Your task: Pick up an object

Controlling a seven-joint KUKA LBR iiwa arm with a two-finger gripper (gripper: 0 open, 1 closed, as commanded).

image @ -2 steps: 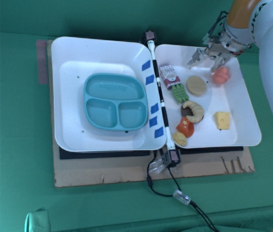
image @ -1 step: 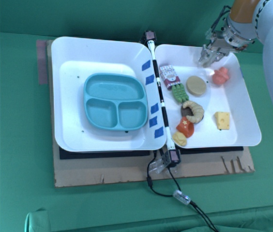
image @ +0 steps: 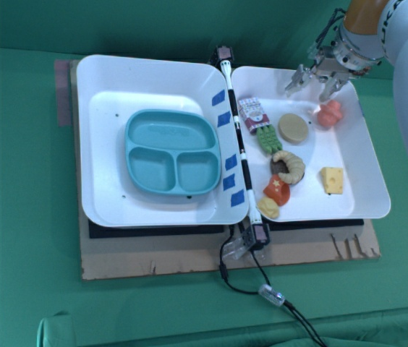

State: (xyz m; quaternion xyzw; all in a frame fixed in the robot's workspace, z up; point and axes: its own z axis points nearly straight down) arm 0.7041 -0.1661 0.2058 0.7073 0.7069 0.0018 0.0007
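Progress on the task looked small at this moment: nothing was lifted yet, as far as I could judge. The gripper (image: 312,82) hung over the far edge of the right bin (image: 367,194), its fingers spread apart and holding nothing between them. The nearest thing to it was a small orange-red toy (image: 329,113), which lay just below and a little to the right of the fingertips, apart from them. Other possible picks all rested on the bin floor: a round tan disc (image: 293,129), a croissant-like piece (image: 289,166), a yellow cheese wedge (image: 332,180), a red piece (image: 277,190) touching the croissant-like piece, and a green-and-red package (image: 259,123) near the divider (image: 237,139). The left bin (image: 103,78) carried only a teal compartment plate (image: 171,152). So the descent, the closing and the lift all remained, in my opinion. For room, the orange-red toy sat close to the far rim, which could hinder one finger, while the cheese wedge had open floor on every side.
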